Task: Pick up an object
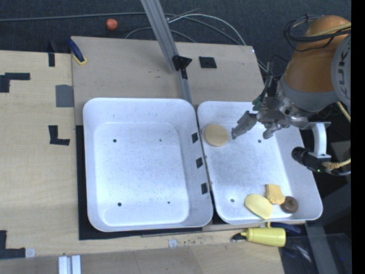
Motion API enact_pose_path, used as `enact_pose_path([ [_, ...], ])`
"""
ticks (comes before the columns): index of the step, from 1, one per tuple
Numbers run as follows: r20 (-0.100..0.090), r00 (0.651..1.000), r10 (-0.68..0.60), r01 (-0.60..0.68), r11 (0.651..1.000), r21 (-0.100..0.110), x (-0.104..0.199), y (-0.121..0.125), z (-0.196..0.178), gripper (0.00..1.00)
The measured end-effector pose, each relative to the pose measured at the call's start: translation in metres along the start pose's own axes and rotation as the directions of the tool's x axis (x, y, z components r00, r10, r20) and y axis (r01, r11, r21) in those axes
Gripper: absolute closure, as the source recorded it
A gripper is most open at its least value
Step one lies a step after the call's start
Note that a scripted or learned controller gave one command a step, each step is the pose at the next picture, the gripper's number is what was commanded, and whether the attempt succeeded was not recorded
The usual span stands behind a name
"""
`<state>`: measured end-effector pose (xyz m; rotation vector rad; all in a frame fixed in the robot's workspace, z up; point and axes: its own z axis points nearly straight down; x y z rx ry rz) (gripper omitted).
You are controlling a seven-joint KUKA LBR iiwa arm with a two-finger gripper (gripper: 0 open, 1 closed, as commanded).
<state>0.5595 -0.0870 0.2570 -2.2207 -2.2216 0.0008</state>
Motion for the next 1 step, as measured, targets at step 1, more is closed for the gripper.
enact_pose_path([
  [1,0.002,1.0,0.003,-0.003,1.0,-0.008,-0.0375,-0.0723,-0.0794,0.0],
])
